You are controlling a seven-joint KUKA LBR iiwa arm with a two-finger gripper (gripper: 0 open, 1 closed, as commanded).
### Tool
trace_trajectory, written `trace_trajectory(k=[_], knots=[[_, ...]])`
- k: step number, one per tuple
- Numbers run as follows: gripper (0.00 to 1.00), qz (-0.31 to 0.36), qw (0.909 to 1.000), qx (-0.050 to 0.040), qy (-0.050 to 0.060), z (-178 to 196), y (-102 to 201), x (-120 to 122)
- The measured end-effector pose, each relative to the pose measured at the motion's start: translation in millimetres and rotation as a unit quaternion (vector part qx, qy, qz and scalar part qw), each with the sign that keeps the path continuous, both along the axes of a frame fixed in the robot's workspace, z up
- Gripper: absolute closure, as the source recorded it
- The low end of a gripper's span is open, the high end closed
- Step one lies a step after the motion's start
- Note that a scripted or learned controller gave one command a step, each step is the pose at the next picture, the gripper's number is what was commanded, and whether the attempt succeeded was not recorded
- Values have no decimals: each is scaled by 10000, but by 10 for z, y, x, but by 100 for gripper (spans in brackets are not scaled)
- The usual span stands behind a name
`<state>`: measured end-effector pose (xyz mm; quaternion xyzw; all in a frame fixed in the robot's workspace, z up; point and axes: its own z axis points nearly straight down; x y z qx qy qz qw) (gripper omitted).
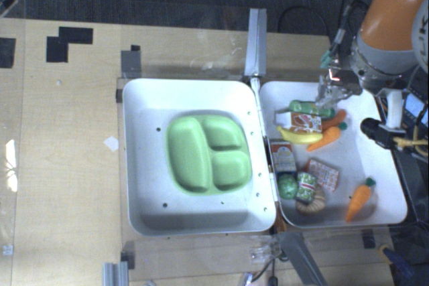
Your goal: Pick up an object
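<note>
Metallic two-finger gripper, at far edge of right-hand white bin; finger spacing not legible at this slant, so open or closed: cannot tell. Nothing visibly between the tips.

Green packet: lying just beside and slightly leftward-below the gripper; long axis roughly left-to-right across the frame; nearest item, possibly touching the tips, though contact unclear.

Red-and-white carton: just below the green packet, one step farther from the gripper, flat.

Yellow banana: below the carton, long axis left-to-right, curved, leaning against the neighbouring carrot.

Orange carrot: directly below the gripper, long axis diagonal, tip pointing up-right toward the fingers; overlapping the banana end.

Second carrot: well apart, toward near-right corner of the same bin, upright diagonal, isolated from the pile.

Patterned sachet, small green can, round green fruit: clustered near the bin's lower left, well away from the gripper.

Green sectioned tray: in the left-hand bin, far leftward of the gripper, across the divider.

Governing relation, as judged: closest candidate lying immediately leftward-below the tips with long axis crosswise, hence a short descent with fingers straddling the narrow dimension. Crowding from carton and carrot: likely risk of a nudged or doubled grasp.
</note>
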<state>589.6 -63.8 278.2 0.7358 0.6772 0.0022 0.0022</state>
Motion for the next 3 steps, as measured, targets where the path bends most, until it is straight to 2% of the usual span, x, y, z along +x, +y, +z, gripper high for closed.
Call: trace_trajectory(k=[1,2,3], knots=[[100,39,10000,-1,-25,117,12,15],[100,-1236,9923,7,2,844,109,113],[100,-1375,9905,7,21,-157,-23,-318]])
